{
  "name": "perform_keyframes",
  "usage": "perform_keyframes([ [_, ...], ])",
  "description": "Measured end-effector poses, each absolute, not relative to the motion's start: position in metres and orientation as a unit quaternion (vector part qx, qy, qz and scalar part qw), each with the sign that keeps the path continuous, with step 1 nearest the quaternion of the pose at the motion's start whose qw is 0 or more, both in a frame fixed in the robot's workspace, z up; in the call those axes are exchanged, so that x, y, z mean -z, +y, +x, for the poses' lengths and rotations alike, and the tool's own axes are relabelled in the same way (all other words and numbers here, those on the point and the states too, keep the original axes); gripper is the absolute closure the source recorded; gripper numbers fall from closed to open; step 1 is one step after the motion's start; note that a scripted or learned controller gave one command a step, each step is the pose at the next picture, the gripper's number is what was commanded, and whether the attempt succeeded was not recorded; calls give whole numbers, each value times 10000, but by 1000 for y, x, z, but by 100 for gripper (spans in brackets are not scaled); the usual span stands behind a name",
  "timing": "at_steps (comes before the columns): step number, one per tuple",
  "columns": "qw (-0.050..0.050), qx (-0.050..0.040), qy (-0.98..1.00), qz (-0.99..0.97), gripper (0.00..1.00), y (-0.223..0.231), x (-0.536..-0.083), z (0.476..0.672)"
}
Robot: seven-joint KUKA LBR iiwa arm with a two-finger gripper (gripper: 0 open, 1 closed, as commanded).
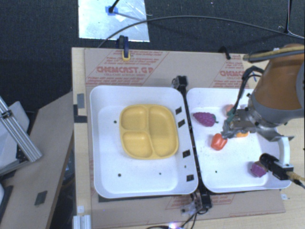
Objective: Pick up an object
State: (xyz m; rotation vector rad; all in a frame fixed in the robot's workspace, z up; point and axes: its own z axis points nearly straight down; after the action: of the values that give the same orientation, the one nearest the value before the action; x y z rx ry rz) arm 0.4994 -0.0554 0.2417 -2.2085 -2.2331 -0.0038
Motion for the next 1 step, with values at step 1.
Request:
perform_keyframes([
  [1, 6, 9, -7106, -7036, 100, -4, -229, 503],
])
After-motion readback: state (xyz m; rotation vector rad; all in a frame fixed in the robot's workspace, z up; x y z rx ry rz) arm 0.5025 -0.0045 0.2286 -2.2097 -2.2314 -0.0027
